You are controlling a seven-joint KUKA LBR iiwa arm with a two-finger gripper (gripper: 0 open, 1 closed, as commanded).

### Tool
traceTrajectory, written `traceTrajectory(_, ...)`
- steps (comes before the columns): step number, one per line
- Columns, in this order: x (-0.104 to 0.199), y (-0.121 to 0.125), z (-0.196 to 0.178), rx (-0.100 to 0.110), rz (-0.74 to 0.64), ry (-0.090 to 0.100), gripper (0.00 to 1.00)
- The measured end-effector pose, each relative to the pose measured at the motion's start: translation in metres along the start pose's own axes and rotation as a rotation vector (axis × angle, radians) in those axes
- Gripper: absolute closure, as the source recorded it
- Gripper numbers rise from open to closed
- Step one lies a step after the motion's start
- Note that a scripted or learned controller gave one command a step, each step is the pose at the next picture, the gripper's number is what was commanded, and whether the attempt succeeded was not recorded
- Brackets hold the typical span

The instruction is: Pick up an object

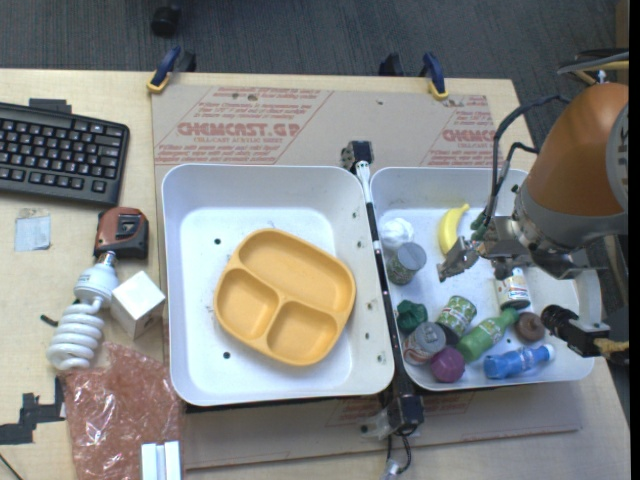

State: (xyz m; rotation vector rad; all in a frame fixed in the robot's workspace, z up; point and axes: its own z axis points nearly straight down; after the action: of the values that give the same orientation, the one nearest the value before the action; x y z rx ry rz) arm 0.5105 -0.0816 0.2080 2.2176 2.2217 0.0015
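Observation:
My gripper (pixel 462 259) hangs over the middle of the right bin (pixel 420 183), its dark fingers apart with nothing between them. A yellow banana (pixel 452 228) lies just above and left of it. Below it lie a small green-labelled can (pixel 457 314) and a green bottle (pixel 486 334). Further left are a grey can (pixel 406 263), a white crumpled item (pixel 396 232), a dark green piece (pixel 411 317), a round grey lid (pixel 428 340), a purple ball (pixel 447 365) and a blue bottle (pixel 517 361). A small white bottle (pixel 514 290) stands right of the gripper.
The left bin (pixel 190 298) holds a yellow divided plate (pixel 286 296). On the bench at left lie a keyboard (pixel 60 153), a tape measure (pixel 122 233), a spiral bulb (pixel 80 318), a white cube (pixel 138 303) and a pinkish bag (pixel 120 408). The arm's grey and orange body (pixel 580 168) covers the bin's right side.

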Motion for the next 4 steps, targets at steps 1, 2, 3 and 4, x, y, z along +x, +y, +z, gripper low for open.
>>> traceTrajectory(1,-0.029,-0.034,0.116,0.004,0.004,0.001,0.0)
traceTrajectory(2,-0.029,-0.033,0.106,0.001,0.006,0.001,1.0)
traceTrajectory(3,-0.034,0.008,-0.005,0.0,-0.001,0.0,1.0)
traceTrajectory(4,-0.031,-0.012,0.035,0.002,0.002,0.0,1.0)
